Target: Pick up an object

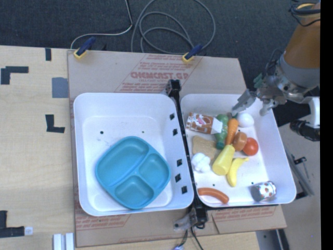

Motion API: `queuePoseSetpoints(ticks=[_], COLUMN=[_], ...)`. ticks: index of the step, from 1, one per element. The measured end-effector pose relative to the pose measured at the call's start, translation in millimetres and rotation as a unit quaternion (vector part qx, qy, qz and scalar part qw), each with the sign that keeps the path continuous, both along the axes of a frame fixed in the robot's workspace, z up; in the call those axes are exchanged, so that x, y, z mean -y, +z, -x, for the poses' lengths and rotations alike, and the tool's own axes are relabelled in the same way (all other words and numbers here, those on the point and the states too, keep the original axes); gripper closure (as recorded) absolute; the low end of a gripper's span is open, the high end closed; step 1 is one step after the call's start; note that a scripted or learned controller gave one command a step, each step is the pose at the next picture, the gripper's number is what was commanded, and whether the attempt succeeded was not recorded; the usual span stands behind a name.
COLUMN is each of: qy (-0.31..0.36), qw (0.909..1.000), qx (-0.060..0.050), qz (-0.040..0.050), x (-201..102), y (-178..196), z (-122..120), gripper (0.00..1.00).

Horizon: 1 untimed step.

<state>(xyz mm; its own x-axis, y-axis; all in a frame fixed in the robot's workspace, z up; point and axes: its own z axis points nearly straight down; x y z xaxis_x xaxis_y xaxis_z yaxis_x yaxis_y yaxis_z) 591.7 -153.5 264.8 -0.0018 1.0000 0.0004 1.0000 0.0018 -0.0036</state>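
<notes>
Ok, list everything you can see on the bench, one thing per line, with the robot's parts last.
Bins: 2, white, side by side on the board
Plate: 1, blue, three sections, left bin
Packet: 1, red and white, right bin, top left
Carrot: 1, orange, right bin, upper middle
Egg: 1, white, right bin, top
Tomato: 1, red, right bin, right side
Bottle: 1, yellow, right bin, centre
Banana: 1, yellow, beside the bottle
Sausage: 1, orange-red, right bin, front edge
Can: 1, silver and red, right bin, front right corner
Clamps: 2, yellow and blue, board's far edge
Arm: 1, grey and orange, right side
Gripper: 1, grey, above right bin's top edge
</notes>
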Motion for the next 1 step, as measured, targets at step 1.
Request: queuePoseSetpoints(ticks=[1], qy=[-0.001], qw=[1.0], qx=[-0.001], qz=[0.0008], x=[41.2], y=[-177.8], z=[-28.1], gripper=[0.0])
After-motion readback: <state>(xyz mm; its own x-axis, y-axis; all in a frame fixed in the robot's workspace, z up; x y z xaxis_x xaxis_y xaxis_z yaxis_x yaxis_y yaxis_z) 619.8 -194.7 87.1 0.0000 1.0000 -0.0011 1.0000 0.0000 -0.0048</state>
